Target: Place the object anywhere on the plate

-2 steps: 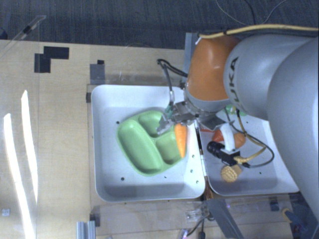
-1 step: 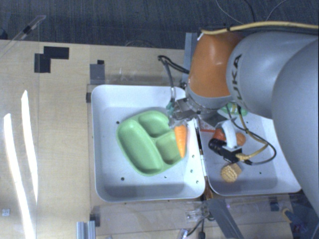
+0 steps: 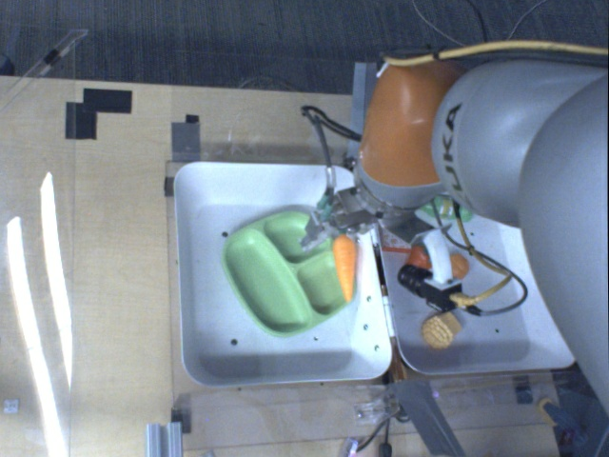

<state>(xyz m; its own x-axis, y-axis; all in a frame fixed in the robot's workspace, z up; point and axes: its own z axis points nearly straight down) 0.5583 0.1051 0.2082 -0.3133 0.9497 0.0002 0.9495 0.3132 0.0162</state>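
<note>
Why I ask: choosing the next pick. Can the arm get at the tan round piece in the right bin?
Probably yes: the tan round piece lies uncovered near the right bin's front, and the tool hangs close by over the green plate.

I log a pale wood counter (image 3: 95,284) with black marks (image 3: 95,110). Dark carpet floor (image 3: 238,27) beyond it; white glare streaks (image 3: 48,219) left.

One marking to read here: dark letters (image 3: 445,152) on the grey arm (image 3: 533,131), up and to the right of the claw (image 3: 321,227), just beside the orange band (image 3: 404,127). They run sideways and read as KUKA, the last letters curving out of sight.
</note>
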